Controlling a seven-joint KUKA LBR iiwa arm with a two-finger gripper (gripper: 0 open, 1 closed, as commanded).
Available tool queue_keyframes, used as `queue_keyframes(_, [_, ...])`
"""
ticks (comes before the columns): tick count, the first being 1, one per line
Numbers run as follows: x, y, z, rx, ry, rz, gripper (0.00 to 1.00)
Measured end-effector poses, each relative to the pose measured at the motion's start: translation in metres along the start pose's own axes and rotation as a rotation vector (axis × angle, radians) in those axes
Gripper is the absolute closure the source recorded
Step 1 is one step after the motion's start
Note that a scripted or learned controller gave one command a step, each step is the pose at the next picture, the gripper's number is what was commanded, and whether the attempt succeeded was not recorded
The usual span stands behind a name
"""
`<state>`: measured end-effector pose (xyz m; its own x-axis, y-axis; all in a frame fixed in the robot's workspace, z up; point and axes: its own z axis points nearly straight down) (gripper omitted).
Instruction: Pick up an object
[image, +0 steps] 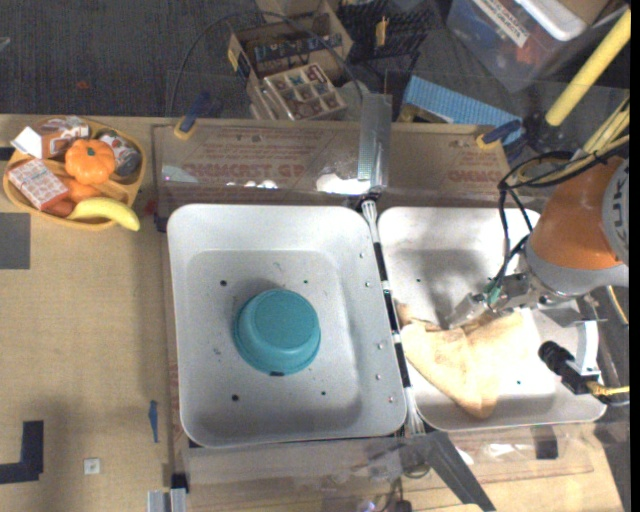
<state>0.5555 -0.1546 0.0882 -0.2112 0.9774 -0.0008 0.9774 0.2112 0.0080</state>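
Gripper (478, 308) on tan cloth (462, 362) — grasp unclear, right bin (437, 232).

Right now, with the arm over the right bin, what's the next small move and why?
Probably a short descent onto the tan cloth and then a close. The end effector sits at the cloth's upper edge in the right bin, and nothing shows between its fingers, so no grasp is confirmed. The teal bowl lies in the left bin, a much longer reach.
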Motion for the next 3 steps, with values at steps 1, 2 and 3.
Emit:
queue_keyframes(1, [0.0432,0.0316,-0.0002,-0.002,-0.003,-0.095,0.00])
queue_keyframes(2, [0.0430,0.0315,-0.0001,-0.002,-0.003,-0.094,0.00])
queue_keyframes(3, [0.0430,0.0315,-0.0001,-0.002,-0.003,-0.094,0.00])
